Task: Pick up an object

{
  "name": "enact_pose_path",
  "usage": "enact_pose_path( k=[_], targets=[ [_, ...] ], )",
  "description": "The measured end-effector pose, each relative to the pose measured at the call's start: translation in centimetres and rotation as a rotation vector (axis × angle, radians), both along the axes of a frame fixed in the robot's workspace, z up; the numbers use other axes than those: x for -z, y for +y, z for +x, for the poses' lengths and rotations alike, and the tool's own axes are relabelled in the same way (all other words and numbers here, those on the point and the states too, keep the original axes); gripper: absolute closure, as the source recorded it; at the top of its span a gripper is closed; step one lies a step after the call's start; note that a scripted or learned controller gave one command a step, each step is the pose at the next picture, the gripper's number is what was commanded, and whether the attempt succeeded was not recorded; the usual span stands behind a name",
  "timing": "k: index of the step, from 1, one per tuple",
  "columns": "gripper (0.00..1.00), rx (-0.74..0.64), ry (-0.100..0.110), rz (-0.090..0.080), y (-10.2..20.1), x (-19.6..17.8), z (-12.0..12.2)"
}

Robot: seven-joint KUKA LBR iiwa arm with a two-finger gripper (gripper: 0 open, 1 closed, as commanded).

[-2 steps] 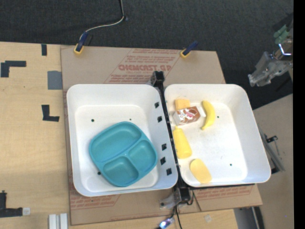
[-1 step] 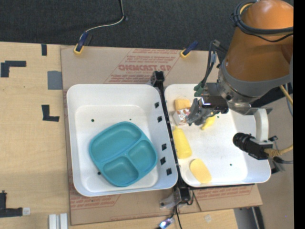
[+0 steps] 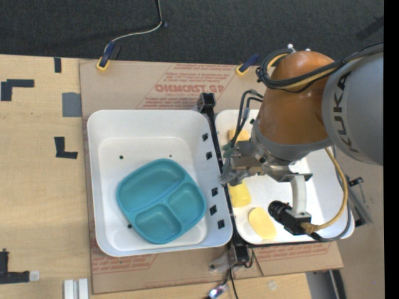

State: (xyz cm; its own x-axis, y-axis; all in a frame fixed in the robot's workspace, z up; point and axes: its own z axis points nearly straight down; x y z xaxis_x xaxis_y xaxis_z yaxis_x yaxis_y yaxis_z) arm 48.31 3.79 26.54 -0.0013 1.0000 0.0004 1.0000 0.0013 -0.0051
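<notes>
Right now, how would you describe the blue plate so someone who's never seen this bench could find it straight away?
Start at the two white bins side by side and take the left bin, away from the arm. The plate lies flat in its lower half. It is teal with rounded corners and three compartments, unlike the small yellow pieces in the right bin.

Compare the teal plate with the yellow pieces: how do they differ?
The plate lies in the left bin; the yellow pieces lie in the right bin. The plate is teal, far larger and divided into three compartments; the pieces are small, rounded lumps. The plate lies unobstructed, while the arm hangs over the pieces. Both rest on bin floors.
</notes>
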Motion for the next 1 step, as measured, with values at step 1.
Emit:
enact_pose_path(
  k=[1],
  targets=[
    [1.0,-0.005,0.001,0.0,8.35,5.61,0.3]
  ],
)
